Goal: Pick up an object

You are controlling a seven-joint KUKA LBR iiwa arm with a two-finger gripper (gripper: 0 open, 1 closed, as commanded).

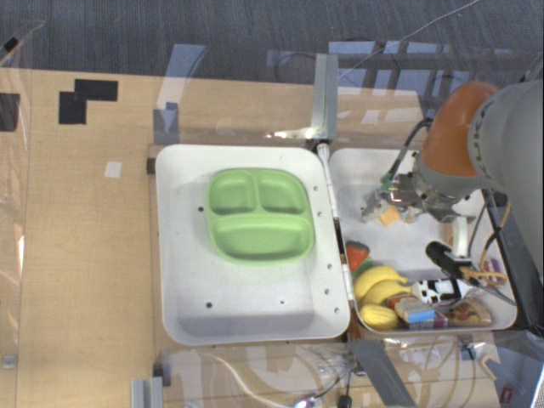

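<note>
Worktop (85, 228) is carrying two bins; green tray (259, 214) is lying in left bin (183, 313). Arm (501, 134) is being reached in from the right over right bin (357, 164). Gripper (393, 204) is hanging low, wrist angled down-left, just above a yellow block (388, 218); clenched or released cannot be told. Descent is best being kept centred on the block, clear of bananas (380, 289) near the front.

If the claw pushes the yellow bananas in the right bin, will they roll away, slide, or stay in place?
The bunch of yellow bananas looks curved and lumpy, so it would probably rock or slide rather than roll. It lies in the shallow white right bin against the near wall with small items packed beside it, so a push would likely jam it there. Its smooth skin may slip.
</note>
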